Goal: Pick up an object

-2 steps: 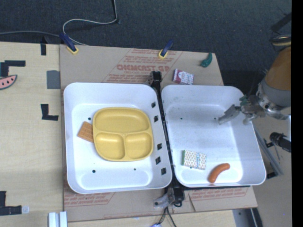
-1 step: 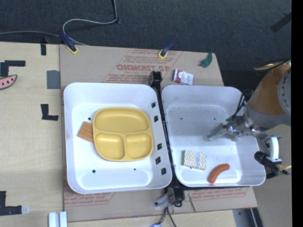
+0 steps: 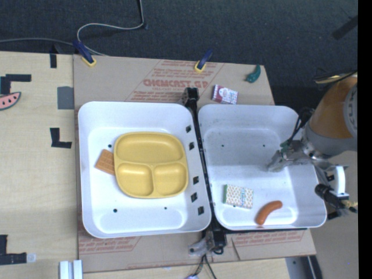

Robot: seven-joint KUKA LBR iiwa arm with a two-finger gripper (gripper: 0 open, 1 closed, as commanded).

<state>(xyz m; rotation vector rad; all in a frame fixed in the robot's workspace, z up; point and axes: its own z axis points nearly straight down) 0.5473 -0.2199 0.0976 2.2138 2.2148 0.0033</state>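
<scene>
1. Gripper (image 3: 275,163): low over the right bin (image 3: 244,116), towards its right wall, pointing left and down. Whether spread or pressed together, cannot tell at this slant. Nothing seen pinched in it; bare white floor beneath the tip.
2. Arm (image 3: 332,121): in from the right edge, grey with an orange band above the wrist, crossing the right bin's right rim.
3. Sausage (image 3: 268,211): orange-red, lying flat near the right bin's front wall, below the gripper and apart from it, tilted with its right end higher in the view.
4. Pad (image 3: 238,196): small patterned square, flat on the bin floor, just left of the sausage, not touching it.
5. Left bin (image 3: 93,121): side by side with the right one, joined along black clips at the middle.
6. Plate (image 3: 151,164): yellow, three compartments, sitting in the middle of the left bin.
7. Wafer (image 3: 105,162): brown, flat, at the plate's left edge, partly tucked under it.
8. Cardboard (image 3: 128,77): under both bins, held at the far edge by two yellow clamps (image 3: 203,61).
9. Packet (image 3: 224,94): small, red and white, on the cardboard just behind the right bin.
10. Teal piece (image 3: 253,74): at the cardboard's far right corner.
</scene>
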